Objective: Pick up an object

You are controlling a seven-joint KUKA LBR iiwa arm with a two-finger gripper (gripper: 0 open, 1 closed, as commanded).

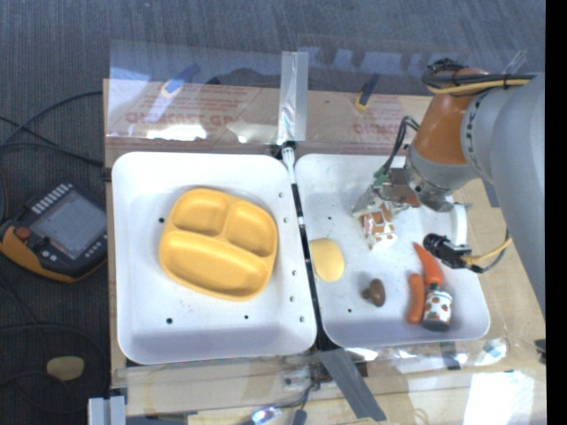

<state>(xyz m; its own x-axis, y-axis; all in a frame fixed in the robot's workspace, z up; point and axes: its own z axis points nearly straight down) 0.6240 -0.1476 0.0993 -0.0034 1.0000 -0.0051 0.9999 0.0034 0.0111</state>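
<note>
Camera view. Left bin (133, 326): one yellow divided tray (218, 242). Right bin (341, 326): pale yellow disc (327, 259), brown lump (375, 291), orange carrot-shaped piece (415, 297), small white-and-red patterned object (379, 225). Gripper (383, 204) sits low, directly over the patterned object; finger spread cannot be told. Progress, as judged: descent made, no lift evident, grasp unconfirmed. Object: small, boxy, checkered.

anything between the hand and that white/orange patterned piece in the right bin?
Nothing visible. The hand sits right at the patterned piece, on its upper edge. The carrots, brown lump and pale yellow disc lie apart.
</note>
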